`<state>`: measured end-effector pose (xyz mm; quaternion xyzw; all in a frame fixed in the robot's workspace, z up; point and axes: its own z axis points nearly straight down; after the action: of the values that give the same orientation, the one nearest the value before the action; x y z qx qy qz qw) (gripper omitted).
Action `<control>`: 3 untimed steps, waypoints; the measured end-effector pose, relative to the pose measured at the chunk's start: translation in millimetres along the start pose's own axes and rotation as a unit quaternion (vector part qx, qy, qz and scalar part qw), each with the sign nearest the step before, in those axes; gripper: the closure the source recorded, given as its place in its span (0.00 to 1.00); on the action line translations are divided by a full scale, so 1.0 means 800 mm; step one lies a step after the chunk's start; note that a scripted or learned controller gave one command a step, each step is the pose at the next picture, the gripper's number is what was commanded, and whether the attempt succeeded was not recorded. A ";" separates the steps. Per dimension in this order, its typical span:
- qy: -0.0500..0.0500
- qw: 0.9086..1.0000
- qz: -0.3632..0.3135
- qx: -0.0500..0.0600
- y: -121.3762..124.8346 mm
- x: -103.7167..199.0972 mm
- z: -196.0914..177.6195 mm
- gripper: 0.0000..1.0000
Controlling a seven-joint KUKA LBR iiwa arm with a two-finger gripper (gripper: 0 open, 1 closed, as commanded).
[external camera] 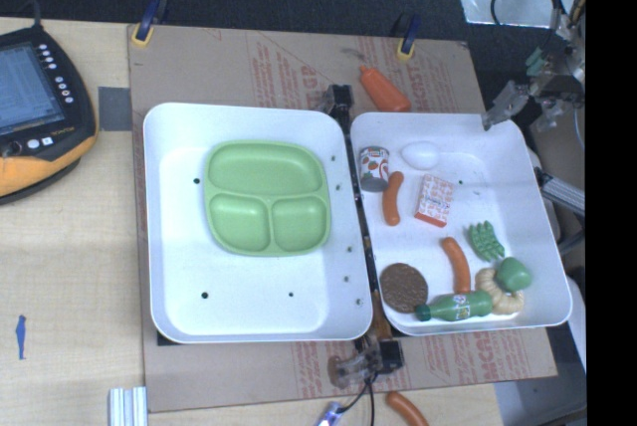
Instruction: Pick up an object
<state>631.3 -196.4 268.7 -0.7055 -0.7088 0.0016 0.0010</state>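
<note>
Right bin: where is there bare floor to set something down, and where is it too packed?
In the right bin, bare floor lies along the far right side, beyond the white egg and the red-and-white box. The near corner is packed: green bottle, brown patty, orange sausage, broccoli.

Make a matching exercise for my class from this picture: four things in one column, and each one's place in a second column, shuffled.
Things:
1. green divided plate
2. green bottle
3. white egg
4. orange carrot

Places:
A. outside the bins, on the cardboard above the right bin
B. along the right bin's near edge
C. in the left bin
D. near the right bin's far edge

Pairs: 1-C, 2-B, 3-D, 4-A
</note>
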 end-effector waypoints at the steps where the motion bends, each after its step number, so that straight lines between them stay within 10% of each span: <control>1: 0.000 1.000 0.000 0.002 -0.039 0.047 0.169 0.00; 2: 0.002 1.000 -0.001 0.011 0.019 0.024 0.225 0.00; 3: 0.000 1.000 -0.001 0.000 -0.087 0.035 0.222 0.00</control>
<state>561.2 -168.9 91.5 -0.7049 -0.7093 0.0020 0.0014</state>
